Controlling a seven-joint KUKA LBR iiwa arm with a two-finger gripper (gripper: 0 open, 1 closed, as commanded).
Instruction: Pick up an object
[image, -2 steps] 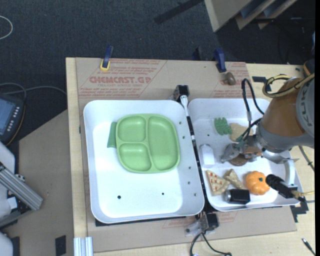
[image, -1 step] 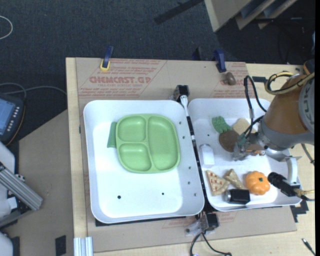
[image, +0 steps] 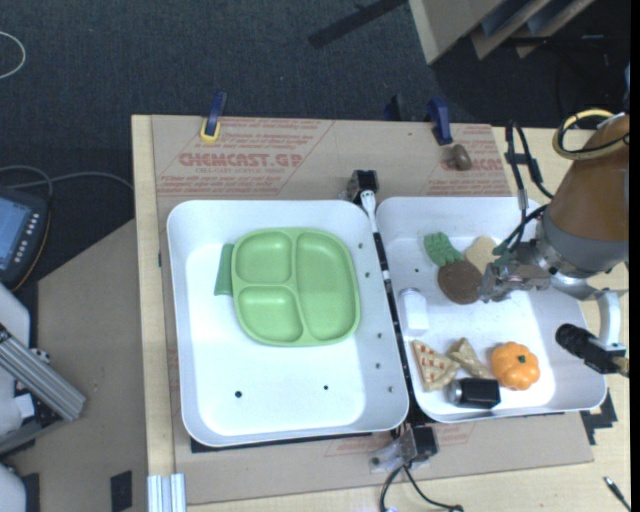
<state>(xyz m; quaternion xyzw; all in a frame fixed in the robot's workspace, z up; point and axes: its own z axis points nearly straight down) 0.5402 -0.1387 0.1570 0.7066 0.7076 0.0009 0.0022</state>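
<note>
the right bin (image: 560, 402) is crowded: green piece (image: 437, 246), brown disc (image: 460, 282), white block (image: 412, 309), waffle wedges (image: 447, 361), orange pumpkin (image: 514, 365) and a black item (image: 477, 392), perhaps a clip. open floor lies mid-bin. in the left bin (image: 200, 380) the green tray (image: 295, 285) leaves the near half free.

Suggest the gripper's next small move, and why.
Probably a short straight descent. The gripper sits in the right bin right beside the brown round object, nothing visibly held. The green piece and white block lie close by, so avoid sideways sweeps.
</note>
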